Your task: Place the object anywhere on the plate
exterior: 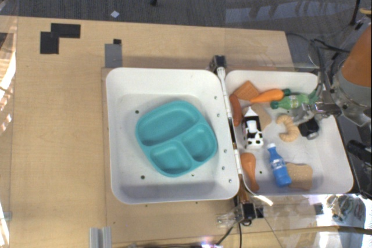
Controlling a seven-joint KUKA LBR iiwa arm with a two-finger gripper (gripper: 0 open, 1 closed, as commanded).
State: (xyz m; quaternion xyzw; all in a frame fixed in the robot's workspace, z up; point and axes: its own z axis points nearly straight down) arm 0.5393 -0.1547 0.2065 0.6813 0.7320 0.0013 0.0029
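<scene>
End effector (310,114) low over the far right part of the right bin (344,155), under the grey arm (356,75) with its orange band; degree of opening impossible to tell from this slant, likewise whether anything is in its hold; just beside it on the left, a green bottle (288,103) lying flat and a tan curved piece (288,128); further left, a carrot (268,96) touching the green bottle, then an orange wedge (246,90) and a reddish-brown strip (235,110) along the bin's left wall; near the bin's middle, a black-and-white cow toy (252,131); toward the near side, a blue bottle (278,166), a tan block (300,176) beside it and an orange piece (249,164) by the left wall; no telling which of these is the object to place, all of them inside the right bin; in the left bin (125,183), well apart from the end effector, the teal three-compartment plate (174,137), lying flat at a slight angle; both bins side by side on the wooden worktop (58,142).
</scene>
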